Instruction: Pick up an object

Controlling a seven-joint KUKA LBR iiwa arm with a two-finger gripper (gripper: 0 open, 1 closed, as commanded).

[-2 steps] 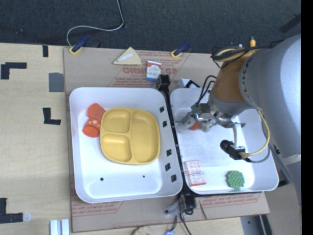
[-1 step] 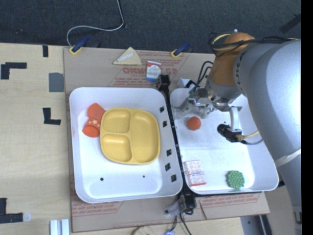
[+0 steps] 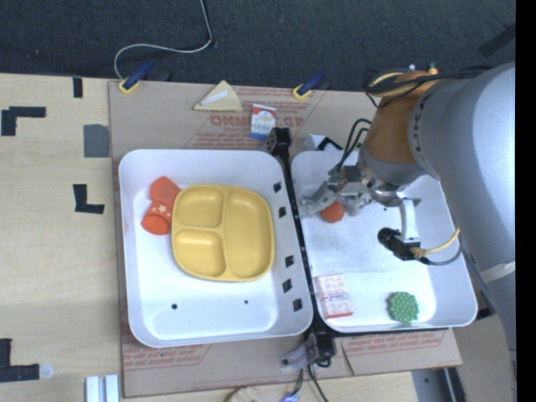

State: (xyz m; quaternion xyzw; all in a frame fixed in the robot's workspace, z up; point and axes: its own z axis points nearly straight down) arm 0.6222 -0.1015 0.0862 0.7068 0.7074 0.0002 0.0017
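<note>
My gripper (image 3: 337, 198) hangs low over the upper left part of the right bin (image 3: 435, 224). A small orange-red object (image 3: 333, 213) lies on the bin floor right beneath it, partly hidden by the gripper, and I cannot tell whether they touch. A white and red packet (image 3: 333, 296) lies at the bin's front left. A green knobbly ball (image 3: 404, 306) rests at the front right.
The left bin (image 3: 142, 291) holds a yellow divided plate (image 3: 224, 231) and two orange-red pieces (image 3: 161, 205) by its left wall. Behind the bins on the cardboard are a small carton (image 3: 263, 122) and a wedge-shaped item (image 3: 220, 98). The arm covers the right bin's back right.
</note>
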